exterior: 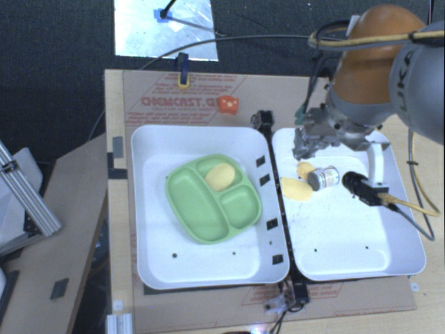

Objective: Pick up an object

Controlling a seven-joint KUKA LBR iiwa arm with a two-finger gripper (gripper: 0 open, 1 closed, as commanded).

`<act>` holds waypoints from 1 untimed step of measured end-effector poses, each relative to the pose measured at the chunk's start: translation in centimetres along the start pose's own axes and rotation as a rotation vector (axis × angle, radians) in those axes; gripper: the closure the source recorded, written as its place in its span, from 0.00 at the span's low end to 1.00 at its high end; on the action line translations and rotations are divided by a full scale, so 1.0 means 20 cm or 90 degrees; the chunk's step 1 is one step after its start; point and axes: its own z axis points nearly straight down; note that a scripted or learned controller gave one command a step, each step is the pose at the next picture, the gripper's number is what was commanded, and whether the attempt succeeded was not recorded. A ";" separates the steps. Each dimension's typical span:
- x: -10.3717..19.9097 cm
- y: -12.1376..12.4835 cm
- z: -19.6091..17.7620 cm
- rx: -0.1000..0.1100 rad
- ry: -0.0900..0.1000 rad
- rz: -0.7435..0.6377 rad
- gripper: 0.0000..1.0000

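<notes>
Grey arm (421, 82) with bulbous orange band (375, 54), yellow cable (375, 40), perhaps dark metal wrist.

A shiny silver foil sheet (165, 18) lies on the dark floor beyond the bench (201, 96), where a small orange block (228, 104) sits near a blue-and-yellow clamp (183, 70).

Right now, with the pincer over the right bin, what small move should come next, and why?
Probably a short descent. The pincer hangs at the right bin's far left end, with a small yellow piece and a silver can just below it in the camera view, neither visibly between its fingers.
</notes>
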 end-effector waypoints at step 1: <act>0.26 -0.05 0.01 0.001 0.000 0.000 1.00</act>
